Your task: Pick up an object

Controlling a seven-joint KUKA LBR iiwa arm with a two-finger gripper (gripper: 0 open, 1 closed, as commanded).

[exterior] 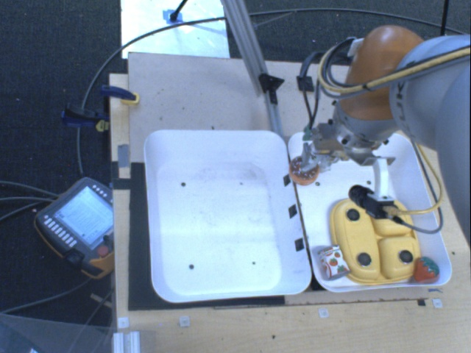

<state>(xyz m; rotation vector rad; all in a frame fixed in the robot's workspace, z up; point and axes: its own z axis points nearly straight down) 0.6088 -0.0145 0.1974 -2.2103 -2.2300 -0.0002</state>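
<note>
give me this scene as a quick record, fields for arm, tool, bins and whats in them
arm: grey arm, reaching in from the right
tool: tool low over the right bin's upper left corner, right at the brown ring
grasp: cannot tell whether the ring is held
bins: left bin and right bin, side by side
right bin contents: brown ring, yellow moulded piece, small patterned box, red strawberry-like piece
</note>
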